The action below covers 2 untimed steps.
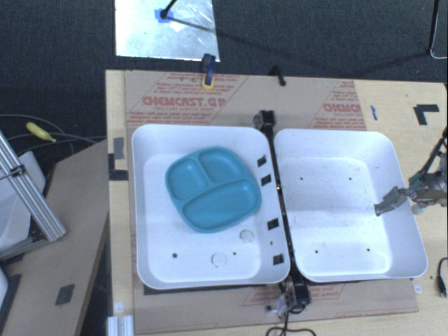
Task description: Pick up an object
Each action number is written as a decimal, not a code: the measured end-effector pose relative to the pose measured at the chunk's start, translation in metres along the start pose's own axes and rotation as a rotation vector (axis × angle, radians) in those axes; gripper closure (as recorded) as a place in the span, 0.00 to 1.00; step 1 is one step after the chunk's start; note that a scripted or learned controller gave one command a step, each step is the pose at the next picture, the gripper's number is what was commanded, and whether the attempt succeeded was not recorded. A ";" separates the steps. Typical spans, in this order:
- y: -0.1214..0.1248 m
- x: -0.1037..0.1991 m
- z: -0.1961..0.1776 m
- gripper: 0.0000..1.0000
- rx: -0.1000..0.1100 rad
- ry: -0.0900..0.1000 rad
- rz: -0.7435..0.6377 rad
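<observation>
A blue divided plate (213, 187) lies flat in the left bin (150, 257), slightly above its middle. Two small pale round pieces sit on that bin's floor in front of the plate, one (246, 236) near the plate's lower right rim and one (219, 260) closer to the front wall. My gripper (387, 203) reaches in from the right, over the right side wall of the right bin (350, 145). It is far from the plate, and I see nothing held in it.
The two white bins sit side by side on a cardboard-covered bench, joined by a black clamp strip (273, 187). A metal frame (28, 194) stands to the left. A shiny sheet (168, 19) lies on the dark floor behind.
</observation>
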<state>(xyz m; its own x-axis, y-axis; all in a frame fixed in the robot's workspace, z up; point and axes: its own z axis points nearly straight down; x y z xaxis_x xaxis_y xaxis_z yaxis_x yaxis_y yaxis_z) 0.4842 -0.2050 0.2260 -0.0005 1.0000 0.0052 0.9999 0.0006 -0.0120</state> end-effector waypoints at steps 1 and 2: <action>0.081 0.096 0.031 0.00 -0.015 -0.001 -0.014; 0.122 0.180 -0.108 0.00 -0.032 -0.002 -0.014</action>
<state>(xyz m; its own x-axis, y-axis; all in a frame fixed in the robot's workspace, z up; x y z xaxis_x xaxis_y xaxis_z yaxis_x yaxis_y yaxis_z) 0.6071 -0.0251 0.3331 -0.0144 0.9999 0.0027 0.9997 0.0144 0.0203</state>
